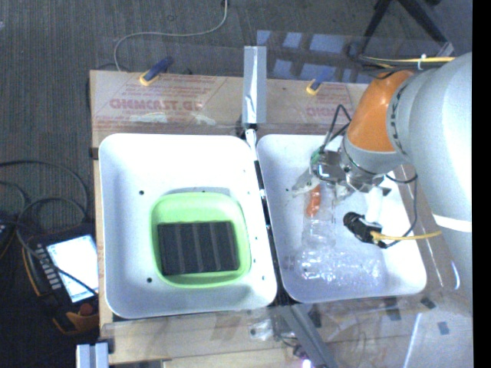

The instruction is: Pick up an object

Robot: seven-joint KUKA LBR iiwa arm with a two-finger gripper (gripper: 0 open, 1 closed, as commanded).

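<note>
You're seeing the tool (331, 176) hovering over the right bin (399, 282) near its back-left corner; can't tell its grip state. A clear plastic bottle w/ orange bit (322, 232) is lying in that bin's middle. Green tray (201, 244) is sitting in the left bin (130, 167).

Arm: bulky grey rounded metal arm (449, 140)
Band: 1 orange band (374, 117)
Cables: yellow cable (406, 238), thin black leads

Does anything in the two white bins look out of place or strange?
Nothing looks spilled or broken. The left white bin holds a green plastic tray with a dark ribbed inside, lying flat. In the right white bin, a crumpled clear plastic wrap and a small orange item lie below the gripper.
</note>
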